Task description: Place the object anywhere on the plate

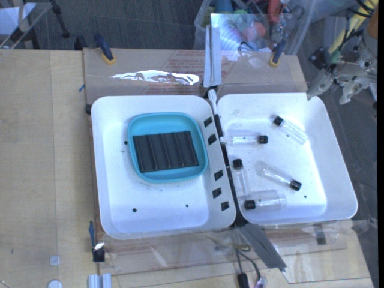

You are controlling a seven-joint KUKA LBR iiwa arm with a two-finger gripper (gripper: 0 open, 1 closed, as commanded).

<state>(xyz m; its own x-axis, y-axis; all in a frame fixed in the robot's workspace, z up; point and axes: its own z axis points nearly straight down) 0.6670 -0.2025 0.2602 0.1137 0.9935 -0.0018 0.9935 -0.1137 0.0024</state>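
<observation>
A light-blue plate [137, 128] with a dark ridged insert [165, 150] lies in the middle of the left bin [108, 179]. Several clear vials with black caps lie scattered in the right bin [336, 185]: one at the back right [288, 129], one near the divider [246, 140], one upright-looking along the divider [239, 174], one at mid right [278, 177] and one at the front [265, 202]. My gripper [337, 83] hangs off the right bin's far right corner, above the bench edge and well away from every vial. It is small and washed out.
A row of black clips [215, 161] runs along the divider between the bins. A clear tub of colourful items [255, 8] stands behind the bins. Cardboard [150, 65] with shiny tape lies at the back. Cables [246, 263] lie at the front.
</observation>
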